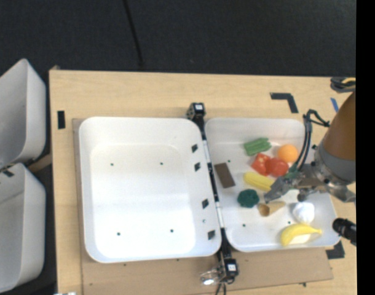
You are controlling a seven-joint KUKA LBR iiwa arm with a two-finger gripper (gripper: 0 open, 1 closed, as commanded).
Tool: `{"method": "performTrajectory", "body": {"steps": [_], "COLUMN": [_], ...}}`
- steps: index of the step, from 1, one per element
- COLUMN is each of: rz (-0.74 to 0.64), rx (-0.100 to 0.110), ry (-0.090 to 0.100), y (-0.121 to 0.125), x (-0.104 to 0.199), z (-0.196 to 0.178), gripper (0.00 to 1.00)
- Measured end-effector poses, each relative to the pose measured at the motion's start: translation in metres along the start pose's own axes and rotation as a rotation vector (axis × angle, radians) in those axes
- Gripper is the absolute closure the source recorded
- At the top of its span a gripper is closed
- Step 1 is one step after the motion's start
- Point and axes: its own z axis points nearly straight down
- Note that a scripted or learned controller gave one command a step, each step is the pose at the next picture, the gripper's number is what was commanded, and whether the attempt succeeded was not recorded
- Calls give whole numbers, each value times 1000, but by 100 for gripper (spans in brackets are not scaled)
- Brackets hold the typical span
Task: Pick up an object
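Arm [341, 141] was cut off at the right edge, upper links out of frame. Gripper [284, 188] was too blurred to read its finger state. It covered part of the yellow piece [259, 180]. Small brown item [264, 209] beneath it was too small to identify.

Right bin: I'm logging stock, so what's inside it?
Right bin holds a green piece, orange ball, red piece, brown block, banana; the gripper covers part of the floor.
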Motion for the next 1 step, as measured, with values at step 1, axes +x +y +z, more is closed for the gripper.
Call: {"method": "performTrajectory", "body": {"steps": [1], "rz": [2], "rx": [-17], "ry": [-7], "y": [3], "x": [38], "z": [86], "gripper": [0]}}
